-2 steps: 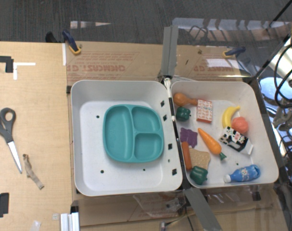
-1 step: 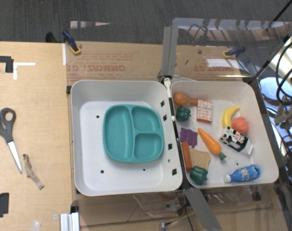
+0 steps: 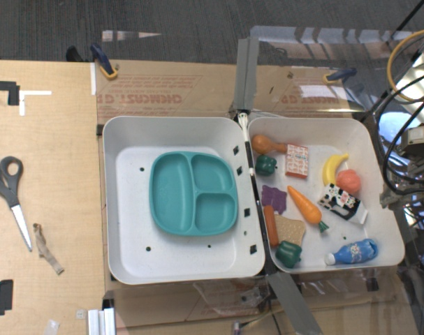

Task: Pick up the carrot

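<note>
Carrot [image 3: 304, 205] lying aslant mid right bin [image 3: 379, 187], beside banana [image 3: 334, 167], teal tray [image 3: 194, 194] in left bin [image 3: 121, 187]

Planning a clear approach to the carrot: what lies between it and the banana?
In the camera view, bare white bin floor lies between the carrot and the banana; the black-and-white carton sits just right of that gap.

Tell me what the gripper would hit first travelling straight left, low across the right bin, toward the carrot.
Probably the black-and-white box, which lies just right of the carrot; heights are hard to judge from above.
</note>
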You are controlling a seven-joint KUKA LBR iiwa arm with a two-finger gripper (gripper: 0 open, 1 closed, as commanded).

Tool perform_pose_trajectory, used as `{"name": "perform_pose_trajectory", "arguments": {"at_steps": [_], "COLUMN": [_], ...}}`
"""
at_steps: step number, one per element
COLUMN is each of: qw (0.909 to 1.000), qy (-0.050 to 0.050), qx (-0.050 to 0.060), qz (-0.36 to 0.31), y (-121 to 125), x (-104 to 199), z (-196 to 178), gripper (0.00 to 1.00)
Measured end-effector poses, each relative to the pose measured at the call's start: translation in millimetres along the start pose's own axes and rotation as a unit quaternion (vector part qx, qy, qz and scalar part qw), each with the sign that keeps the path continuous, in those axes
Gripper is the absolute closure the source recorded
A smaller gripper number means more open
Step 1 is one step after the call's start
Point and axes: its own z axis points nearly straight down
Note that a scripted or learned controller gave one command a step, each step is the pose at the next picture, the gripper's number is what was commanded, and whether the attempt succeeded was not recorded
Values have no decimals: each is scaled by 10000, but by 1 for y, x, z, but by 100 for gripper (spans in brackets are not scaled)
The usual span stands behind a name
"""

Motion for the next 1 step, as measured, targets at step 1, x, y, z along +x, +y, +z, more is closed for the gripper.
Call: {"name": "perform_pose_trajectory", "arguments": {"at_steps": [1], "qw": [10000], "qy": [-15], "qx": [10], "qz": [14], "y": [-2], "x": [-2], "z": [-9], "gripper": [100]}}
